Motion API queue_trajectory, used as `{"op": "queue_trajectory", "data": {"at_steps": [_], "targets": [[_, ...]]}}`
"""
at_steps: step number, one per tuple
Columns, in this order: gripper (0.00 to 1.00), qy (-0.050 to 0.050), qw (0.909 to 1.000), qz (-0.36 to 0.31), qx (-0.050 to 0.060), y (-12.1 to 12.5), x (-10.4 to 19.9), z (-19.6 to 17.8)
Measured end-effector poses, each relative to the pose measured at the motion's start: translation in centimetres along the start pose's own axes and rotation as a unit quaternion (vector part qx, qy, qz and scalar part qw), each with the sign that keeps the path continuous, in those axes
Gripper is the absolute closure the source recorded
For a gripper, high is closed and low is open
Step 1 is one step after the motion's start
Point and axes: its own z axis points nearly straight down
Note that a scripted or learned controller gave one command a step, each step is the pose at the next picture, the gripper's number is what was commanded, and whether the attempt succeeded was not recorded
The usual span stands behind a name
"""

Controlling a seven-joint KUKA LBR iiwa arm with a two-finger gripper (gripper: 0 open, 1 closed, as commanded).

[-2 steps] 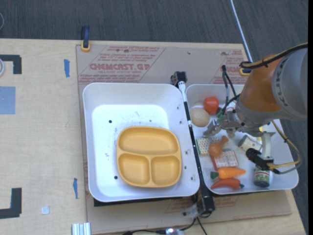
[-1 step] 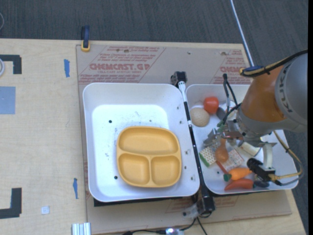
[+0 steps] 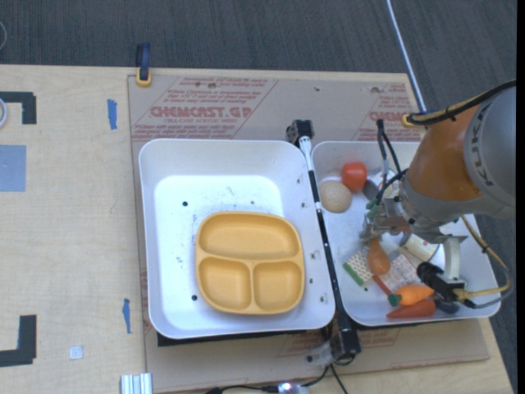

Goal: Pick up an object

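Observation:
My gripper (image 3: 377,226) hangs low over the middle of the right bin (image 3: 489,302), reaching in from the right. Just below its tip lies a small orange oval object (image 3: 378,261), resting on a pale printed packet (image 3: 361,267). I cannot see whether it touches the gripper. A red tomato-like ball (image 3: 354,175) and a beige egg-shaped ball (image 3: 335,195) sit at the bin's far left. At the near edge lies an orange carrot (image 3: 413,300) with a reddish piece beside it.
The left bin (image 3: 164,220) holds a yellow divided plate (image 3: 250,263) toward its near right. A black divider rail (image 3: 316,212) runs between the bins. The arm's orange band (image 3: 439,158) looms over the right bin's far right.

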Motion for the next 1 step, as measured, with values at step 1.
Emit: {"op": "queue_trajectory", "data": {"at_steps": [1], "targets": [[0.00, 0.000, 1.0000, 0.000, 0.000, -0.01, 0.00, 0.00]]}}
